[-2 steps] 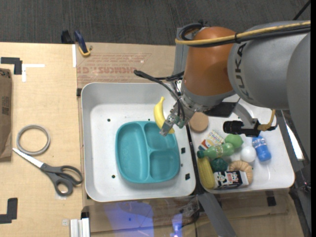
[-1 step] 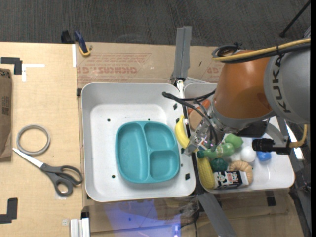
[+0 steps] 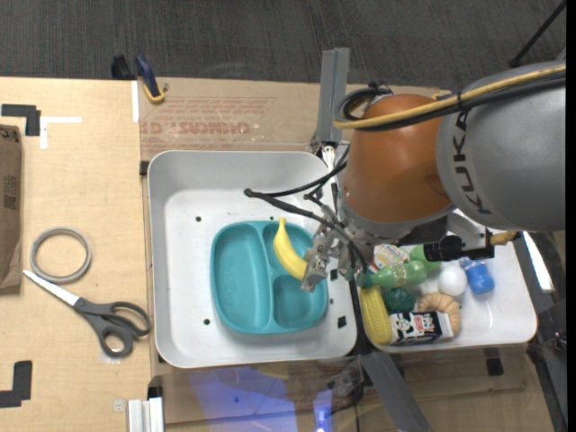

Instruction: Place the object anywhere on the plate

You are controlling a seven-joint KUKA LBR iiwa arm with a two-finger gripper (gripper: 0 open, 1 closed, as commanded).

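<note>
Small yellow banana (image 3: 288, 250) lies at the teal divided plate (image 3: 252, 282)'s right rim; light, smooth, firm; grasp mid-body. Jaws' state indeterminate.

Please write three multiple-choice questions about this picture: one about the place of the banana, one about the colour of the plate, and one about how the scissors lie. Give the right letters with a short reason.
1. Where is the banana?
A. on the plate
B. in the right bin
C. on the bench by the scissors

2. What colour is the plate?
A. white
B. teal
C. red

3. How do the scissors lie?
A. flat on the bench, left of the bins
B. inside the left bin
C. on the roll of tape

Answers:
1. A, the banana rests across the plate's divider in the left bin.
2. B, the divided plate is teal against the white bin.
3. A, they lie on the wood below the roll of tape.
</note>
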